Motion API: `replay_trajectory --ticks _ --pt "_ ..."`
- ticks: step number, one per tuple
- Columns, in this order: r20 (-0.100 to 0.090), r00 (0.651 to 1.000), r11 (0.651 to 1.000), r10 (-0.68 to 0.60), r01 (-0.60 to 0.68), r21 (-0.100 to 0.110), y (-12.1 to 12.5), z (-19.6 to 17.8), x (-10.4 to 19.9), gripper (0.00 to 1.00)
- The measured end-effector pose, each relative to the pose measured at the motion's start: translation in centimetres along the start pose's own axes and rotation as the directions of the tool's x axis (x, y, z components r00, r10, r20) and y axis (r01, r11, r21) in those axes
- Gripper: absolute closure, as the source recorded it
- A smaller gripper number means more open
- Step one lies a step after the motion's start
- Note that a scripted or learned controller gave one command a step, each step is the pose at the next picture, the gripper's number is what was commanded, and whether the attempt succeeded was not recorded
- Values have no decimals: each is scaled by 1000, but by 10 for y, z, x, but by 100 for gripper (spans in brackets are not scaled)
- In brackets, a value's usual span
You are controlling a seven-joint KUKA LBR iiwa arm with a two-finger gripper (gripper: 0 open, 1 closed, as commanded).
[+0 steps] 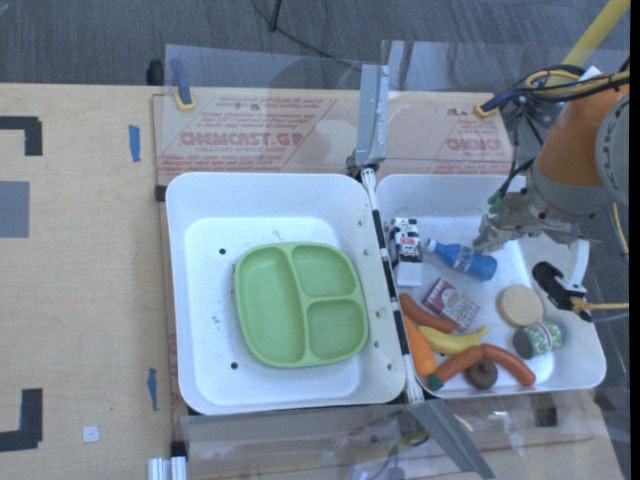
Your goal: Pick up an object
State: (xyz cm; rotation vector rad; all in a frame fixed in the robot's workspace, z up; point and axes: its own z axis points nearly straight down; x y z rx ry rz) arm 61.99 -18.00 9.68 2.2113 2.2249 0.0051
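Observation:
My gripper [497, 234] hangs over the back of the right bin [590, 368], just above the right end of a blue bottle [466, 260] that lies on its side. Left of the bottle is a small black-and-white toy [405, 238]. A red-and-white packet [452, 304] lies nearer the front. Beside the packet rest a tan round disc [520, 306] and a small green can [541, 338]. Nothing shows as held by the gripper.
The left bin [190, 268] holds a green divided plate [300, 303]. At the right bin's front lie a carrot [418, 346], a yellow banana [455, 340], a red sausage [495, 360] and a brown ring [483, 375]. The grey arm with its orange band [585, 138] comes in from the right.

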Motion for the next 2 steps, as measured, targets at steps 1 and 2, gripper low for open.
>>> replay_trajectory --ticks 1,2 --pt "0 1000 1000 0 0 0 0 0 0 0" --pt "-1 999 999 -50 50 4 -37 11 -6 0"
